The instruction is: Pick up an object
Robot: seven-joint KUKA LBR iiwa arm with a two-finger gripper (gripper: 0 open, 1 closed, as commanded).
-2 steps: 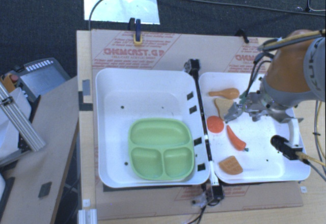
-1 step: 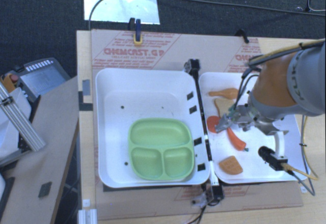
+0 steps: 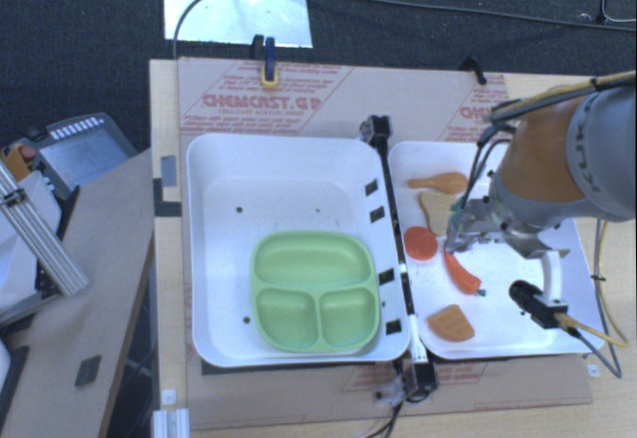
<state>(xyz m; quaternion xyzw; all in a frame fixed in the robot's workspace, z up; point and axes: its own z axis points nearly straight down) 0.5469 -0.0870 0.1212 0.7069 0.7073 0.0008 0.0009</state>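
Note:
The right bin (image 3: 498, 338) holds several toy foods. An orange-red carrot-like piece (image 3: 464, 275) lies near its middle, and a red disc (image 3: 421, 244) sits to the left of it. A flat orange piece (image 3: 450, 325) rests by the front wall. A tan piece (image 3: 434, 208) and an orange oblong piece (image 3: 438, 182) lie toward the back. My gripper (image 3: 457, 235) points down into this bin, just above the upper end of the carrot-like piece and right of the red disc. Nothing shows held in it.
A green divided plate (image 3: 316, 289) lies in the left bin (image 3: 224, 227), toward its front. The wall between the two bins (image 3: 390, 227) runs close to the left of the red disc. My arm covers the right bin's back right part.

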